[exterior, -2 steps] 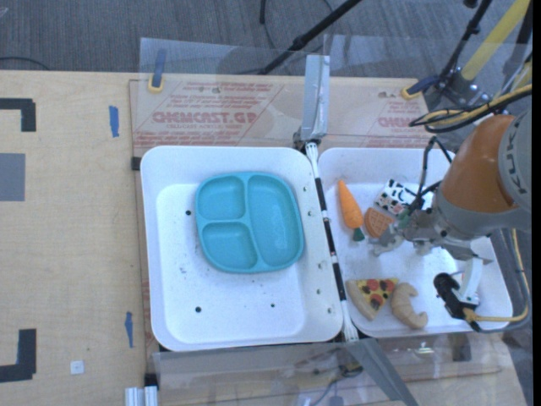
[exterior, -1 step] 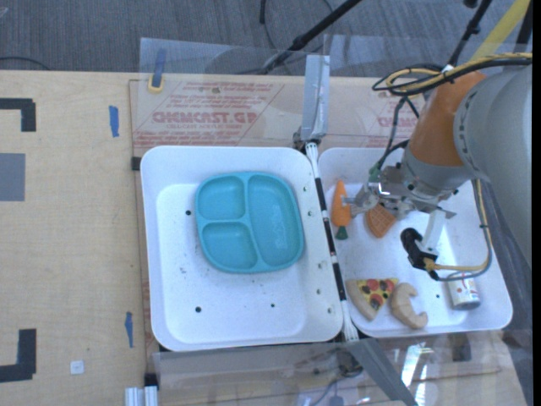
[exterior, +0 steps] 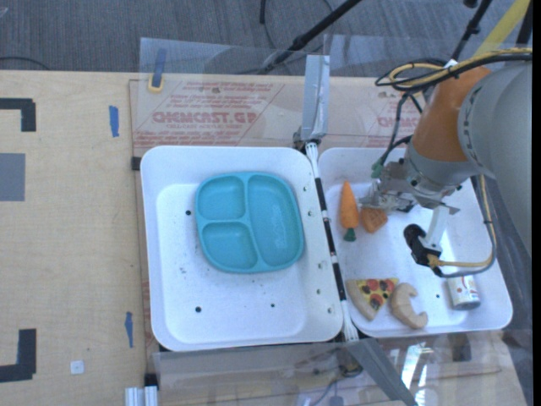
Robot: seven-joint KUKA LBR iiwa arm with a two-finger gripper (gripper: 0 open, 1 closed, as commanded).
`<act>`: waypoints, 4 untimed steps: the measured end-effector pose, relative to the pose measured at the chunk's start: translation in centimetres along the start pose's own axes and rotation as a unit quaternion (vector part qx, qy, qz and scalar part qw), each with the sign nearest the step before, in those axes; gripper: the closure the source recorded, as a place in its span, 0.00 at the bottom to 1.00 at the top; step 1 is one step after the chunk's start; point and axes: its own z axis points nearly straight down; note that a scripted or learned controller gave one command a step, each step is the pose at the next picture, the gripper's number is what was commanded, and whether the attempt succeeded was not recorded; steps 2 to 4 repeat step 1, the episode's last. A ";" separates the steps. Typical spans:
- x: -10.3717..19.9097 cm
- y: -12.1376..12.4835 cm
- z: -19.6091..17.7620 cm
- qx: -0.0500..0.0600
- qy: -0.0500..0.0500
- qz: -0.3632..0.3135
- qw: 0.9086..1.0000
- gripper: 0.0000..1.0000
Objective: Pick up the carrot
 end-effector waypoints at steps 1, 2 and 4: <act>7.3 -1.0 -8.6 0.006 0.002 0.078 0.997 1.00; 7.3 -1.0 -8.6 0.006 0.002 0.078 0.997 1.00; 7.3 -1.0 -8.6 0.006 0.002 0.078 0.997 1.00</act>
